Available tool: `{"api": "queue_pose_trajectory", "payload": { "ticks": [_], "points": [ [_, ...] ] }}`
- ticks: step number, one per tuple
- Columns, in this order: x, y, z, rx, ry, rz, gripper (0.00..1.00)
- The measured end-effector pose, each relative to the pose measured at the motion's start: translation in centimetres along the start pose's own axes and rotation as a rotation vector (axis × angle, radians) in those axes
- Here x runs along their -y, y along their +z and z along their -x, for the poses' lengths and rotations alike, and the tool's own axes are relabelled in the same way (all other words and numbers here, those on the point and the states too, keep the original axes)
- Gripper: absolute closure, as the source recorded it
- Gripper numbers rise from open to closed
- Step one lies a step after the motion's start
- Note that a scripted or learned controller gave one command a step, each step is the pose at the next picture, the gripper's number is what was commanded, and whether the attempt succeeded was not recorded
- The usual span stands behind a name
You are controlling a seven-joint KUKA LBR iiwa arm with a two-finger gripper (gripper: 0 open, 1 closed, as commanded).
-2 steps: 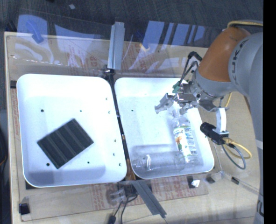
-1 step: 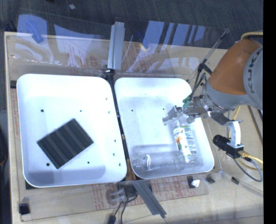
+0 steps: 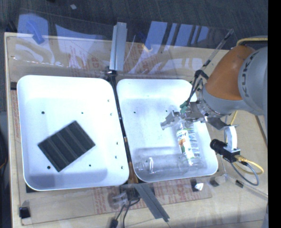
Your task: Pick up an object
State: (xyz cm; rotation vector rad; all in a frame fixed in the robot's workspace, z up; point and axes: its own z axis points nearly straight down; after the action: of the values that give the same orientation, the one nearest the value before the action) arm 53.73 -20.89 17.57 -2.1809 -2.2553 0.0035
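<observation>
While the arm (image 3: 235, 80) reaches in from the right of the frame, its gripper (image 3: 180, 120) hangs over the right bin (image 3: 145, 91), just above a clear bottle (image 3: 188, 144); whether its jaws are apart cannot be told. A dark ribbed slab (image 3: 66, 145) lies in the left bin (image 3: 31, 91).

Two glossy white plastic bins (image 3: 31, 94); a matt dark ribbed rectangular pad (image 3: 66, 145); clear shiny plastic bottles (image 3: 188, 144).
</observation>
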Motion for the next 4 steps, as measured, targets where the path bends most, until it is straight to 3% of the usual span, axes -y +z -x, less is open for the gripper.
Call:
{"api": "queue_pose_trajectory", "payload": {
  "ticks": [2,3,4],
  "points": [
    [-0.2,1.5,0.0,0.000,-0.027,0.000,0.00],
    [-0.3,0.5,0.0,0.000,-0.029,0.000,1.00],
    [5.3,8.4,-3.4,0.000,-0.065,0.002,1.00]
  ]
}}
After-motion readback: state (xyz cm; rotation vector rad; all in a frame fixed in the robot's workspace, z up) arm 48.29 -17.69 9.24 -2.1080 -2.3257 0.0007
